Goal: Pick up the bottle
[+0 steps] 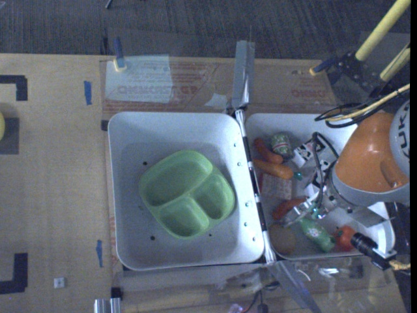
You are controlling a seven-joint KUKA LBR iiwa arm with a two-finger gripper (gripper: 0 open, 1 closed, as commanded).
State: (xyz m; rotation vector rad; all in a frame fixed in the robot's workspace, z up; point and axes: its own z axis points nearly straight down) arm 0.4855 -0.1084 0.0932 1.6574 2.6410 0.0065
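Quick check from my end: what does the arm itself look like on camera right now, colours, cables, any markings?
The arm has a rounded orange band, with a grey-white shell bearing dark letters at the edge. Black and yellow cables loop above it. The gripper is a small metal-and-black assembly.

Left bin (124,175): white
Right bin (260,126): white
Divided plate (187,193): light green
Bottle (316,234): green with a pale label
Carrot (275,169): orange
Small can (281,142): green and red
Arm (365,158): orange band, grey above
Bench (52,194): tan, with bits of blue tape
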